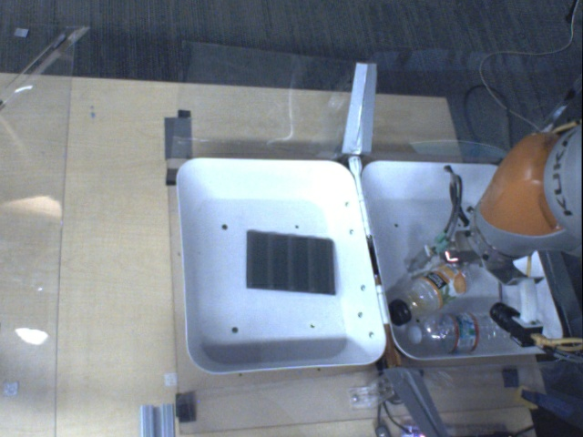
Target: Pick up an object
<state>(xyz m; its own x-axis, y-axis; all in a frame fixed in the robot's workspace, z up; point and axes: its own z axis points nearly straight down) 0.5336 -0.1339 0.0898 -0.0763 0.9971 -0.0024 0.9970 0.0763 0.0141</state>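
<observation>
In the camera view, the arm (521, 194) reaches over the right bin (401, 176), and its tool (451, 256) hangs low just above the bottles lying near the bin's front wall. Whether the tool is open or closed cannot be told from this slant. Nearest beneath it lies the amber-labelled bottle (435, 287) on its side, its black cap (399, 312) pointing toward the divider. Just in front lies a clear bottle (453, 331) with a blue label, touching it or nearly so. Both look like thin, light, mostly empty plastic: smooth, round, likely to roll or squirt sideways, and apt to dent under a hard squeeze. The labelled mid-body, taken across its width, seems the surest hold. In the left bin (209, 189) a dark ridged slab (291, 262) lies flat at the centre, offering little to grip. Both bins sit on the pale counter (100, 244).
</observation>
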